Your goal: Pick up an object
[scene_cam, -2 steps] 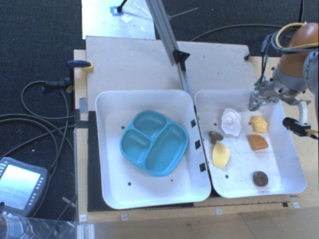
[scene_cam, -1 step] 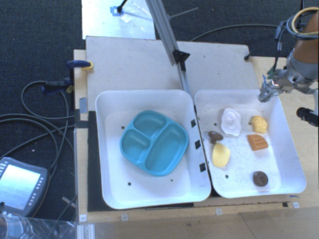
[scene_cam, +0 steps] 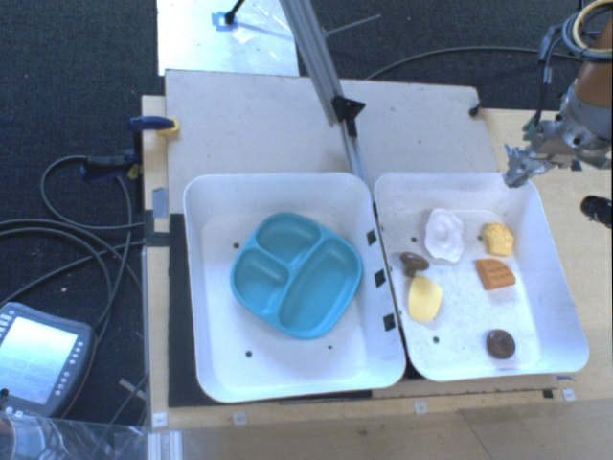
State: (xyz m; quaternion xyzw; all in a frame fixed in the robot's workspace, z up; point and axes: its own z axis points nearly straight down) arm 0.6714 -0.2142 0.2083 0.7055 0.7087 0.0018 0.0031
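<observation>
While a blue divided plate (scene_cam: pixel 296 287) lies in the left bin (scene_cam: pixel 206 257), the right bin (scene_cam: pixel 551 257) holds a white piece (scene_cam: pixel 443 234), brown lump (scene_cam: pixel 414 263), yellow piece (scene_cam: pixel 424 298), orange waffle (scene_cam: pixel 495 274) and brown disc (scene_cam: pixel 500 343). Above its far right corner hangs the gripper (scene_cam: pixel 518 172); its state I cannot tell.

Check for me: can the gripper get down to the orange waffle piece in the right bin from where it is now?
Probably yes. The gripper hangs over the right bin's far rim, and the orange waffle piece lies flat, apart from its neighbours, with nothing above it.
</observation>
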